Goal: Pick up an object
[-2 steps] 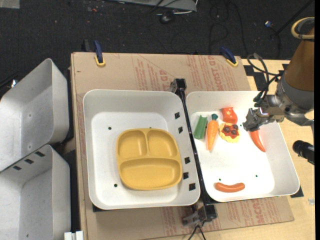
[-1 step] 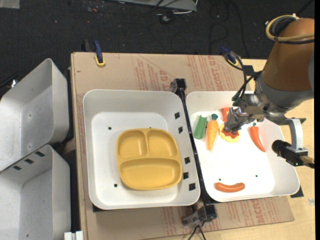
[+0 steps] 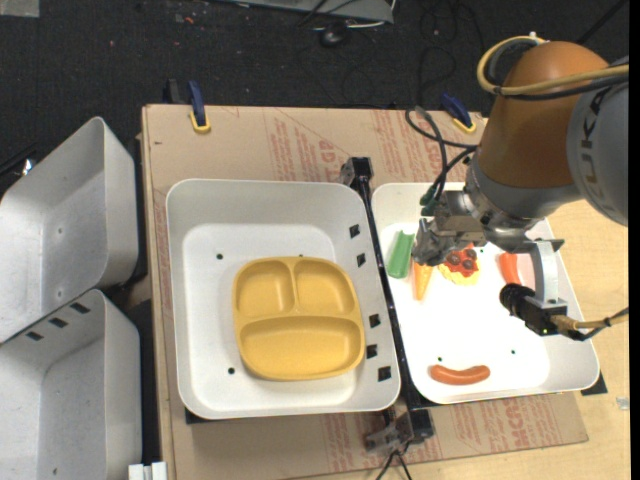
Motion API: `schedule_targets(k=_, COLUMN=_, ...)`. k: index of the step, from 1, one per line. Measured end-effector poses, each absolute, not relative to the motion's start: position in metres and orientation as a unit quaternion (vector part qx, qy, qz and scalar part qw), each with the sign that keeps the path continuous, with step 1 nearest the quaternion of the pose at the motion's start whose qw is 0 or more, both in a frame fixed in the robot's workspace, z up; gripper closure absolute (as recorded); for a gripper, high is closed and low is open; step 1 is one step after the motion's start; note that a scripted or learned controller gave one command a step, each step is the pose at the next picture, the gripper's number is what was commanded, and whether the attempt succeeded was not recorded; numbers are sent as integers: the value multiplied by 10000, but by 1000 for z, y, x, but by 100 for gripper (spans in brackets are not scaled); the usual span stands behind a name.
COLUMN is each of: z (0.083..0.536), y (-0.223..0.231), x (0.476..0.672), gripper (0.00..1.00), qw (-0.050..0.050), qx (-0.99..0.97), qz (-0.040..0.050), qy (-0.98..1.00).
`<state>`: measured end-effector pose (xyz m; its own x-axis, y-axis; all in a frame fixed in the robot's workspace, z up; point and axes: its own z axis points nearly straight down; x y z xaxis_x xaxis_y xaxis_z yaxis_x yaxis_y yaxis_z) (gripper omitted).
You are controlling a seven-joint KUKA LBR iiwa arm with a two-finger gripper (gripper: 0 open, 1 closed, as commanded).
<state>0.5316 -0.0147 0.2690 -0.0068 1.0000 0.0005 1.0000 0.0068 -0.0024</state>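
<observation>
My gripper [image 3: 436, 246] hangs low over the left part of the right bin [image 3: 520, 383], under the grey and orange arm. Just beneath and beside it lie a green piece [image 3: 400, 253], an orange carrot-shaped piece [image 3: 421, 282] and a small red and yellow piece [image 3: 462, 264]. The gripper's body hides part of these pieces, and I see nothing held. A red-orange piece [image 3: 513, 266] lies further right, partly behind a grey bracket. A brown-red sausage [image 3: 460, 373] rests near the bin's front edge.
The left bin [image 3: 195, 268] holds a yellow divided plate [image 3: 297, 318]. A black divider [image 3: 378, 288] runs between the bins. A black fitting with a cable [image 3: 530, 310] hangs over the right bin. Two more white bins [image 3: 60, 228] stand off the bench at the left.
</observation>
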Motion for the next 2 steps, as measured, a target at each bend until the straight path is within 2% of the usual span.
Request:
schedule_targets(k=1, z=259, y=31, x=519, gripper=100, qw=13, qx=-7045, qz=5, qy=-7097)
schedule_targets(k=2, z=259, y=79, x=517, gripper=100, qw=5, qx=-7042, qz=-3, qy=-7100)
